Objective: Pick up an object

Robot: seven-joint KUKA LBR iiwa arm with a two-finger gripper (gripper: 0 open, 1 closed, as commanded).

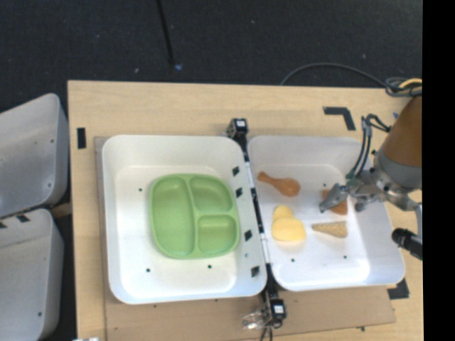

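Our hand (340,199) in the right bin (313,275)

We see its fingers spread open over a small orange piece (337,206), gripping nothing; a tan wedge (331,229) lies just below.

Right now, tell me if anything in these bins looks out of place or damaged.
Nothing stands out. The green divided plate lies flat in the left bin. In the right bin, the yellow pear, brown drumstick and tan wedge lie apart, intact.
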